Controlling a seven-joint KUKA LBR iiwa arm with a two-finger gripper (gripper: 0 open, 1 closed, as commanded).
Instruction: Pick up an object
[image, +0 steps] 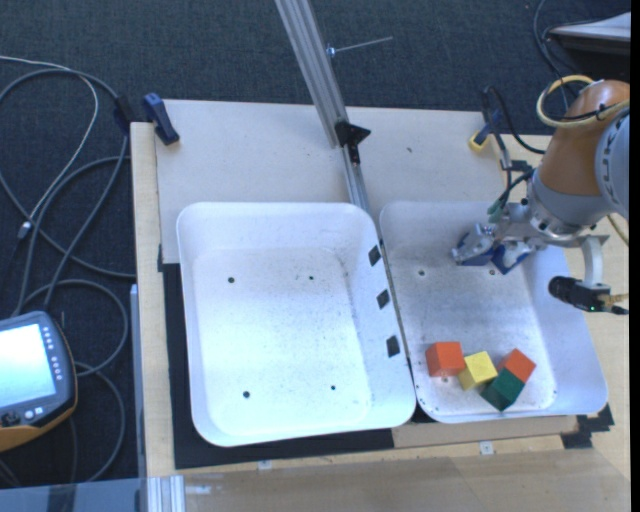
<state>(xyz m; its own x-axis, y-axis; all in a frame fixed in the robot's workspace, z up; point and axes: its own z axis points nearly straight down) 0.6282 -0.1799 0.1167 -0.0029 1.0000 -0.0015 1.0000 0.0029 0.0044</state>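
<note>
While the gripper (478, 251) hovers over the right bin (560, 330), well above the blocks (481, 371) (four, clustered), we cannot tell its state.

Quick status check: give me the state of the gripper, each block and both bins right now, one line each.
Two-finger gripper: over the right bin's upper part, apart from the blocks.
Orange cube: resting on the bin floor, beside the yellow one.
Yellow cube: resting, among the other blocks.
Red-orange cube: resting, by the green one.
Green cube: resting near the bin's front wall.
Right white bin: holds four blocks.
Left white bin: bare floor.
</note>
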